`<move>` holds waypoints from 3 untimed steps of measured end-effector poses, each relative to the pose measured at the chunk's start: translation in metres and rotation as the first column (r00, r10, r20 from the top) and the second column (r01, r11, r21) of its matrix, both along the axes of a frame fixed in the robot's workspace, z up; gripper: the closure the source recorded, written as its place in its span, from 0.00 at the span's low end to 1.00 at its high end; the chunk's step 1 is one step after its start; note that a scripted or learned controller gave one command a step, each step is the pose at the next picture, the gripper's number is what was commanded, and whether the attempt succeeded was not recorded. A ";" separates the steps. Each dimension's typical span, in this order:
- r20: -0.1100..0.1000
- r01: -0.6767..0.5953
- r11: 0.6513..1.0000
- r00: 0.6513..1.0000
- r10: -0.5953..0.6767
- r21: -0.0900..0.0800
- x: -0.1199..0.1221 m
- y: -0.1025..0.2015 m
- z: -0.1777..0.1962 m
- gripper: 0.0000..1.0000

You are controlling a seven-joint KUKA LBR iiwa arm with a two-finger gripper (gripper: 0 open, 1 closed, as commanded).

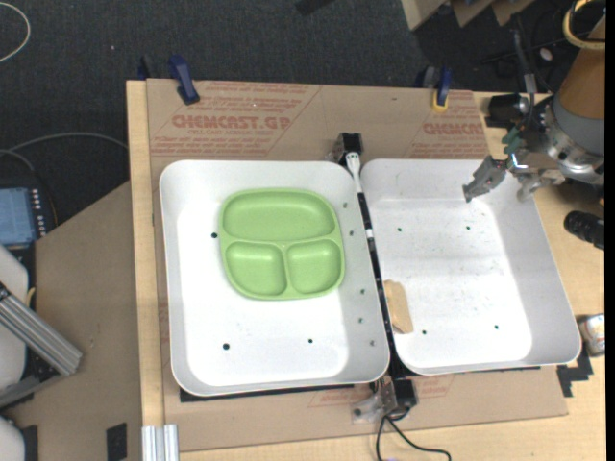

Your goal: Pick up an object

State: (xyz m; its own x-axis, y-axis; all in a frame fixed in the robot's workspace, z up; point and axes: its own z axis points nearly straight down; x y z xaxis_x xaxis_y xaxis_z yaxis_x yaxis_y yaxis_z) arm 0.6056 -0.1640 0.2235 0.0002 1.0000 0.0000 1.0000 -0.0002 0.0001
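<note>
Two shallow white bins side by side: the left bin [192, 353] holds one green three-compartment plate [282, 242] lying flat in its upper half; the right bin [538, 305] holds one small tan block [398, 306] against its left wall. Both rest on a brown board [288, 113] printed with red lettering, fixed by two clamps at its far edge, over dark carpet. One gripper [500, 176] hovers above the right bin's far right corner, fingers spread, nothing between them; the plate lies well apart to its left, across the divide.
</note>
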 end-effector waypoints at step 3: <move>0.007 -0.001 1.000 1.000 0.001 -0.004 -0.111 0.035 0.323 1.00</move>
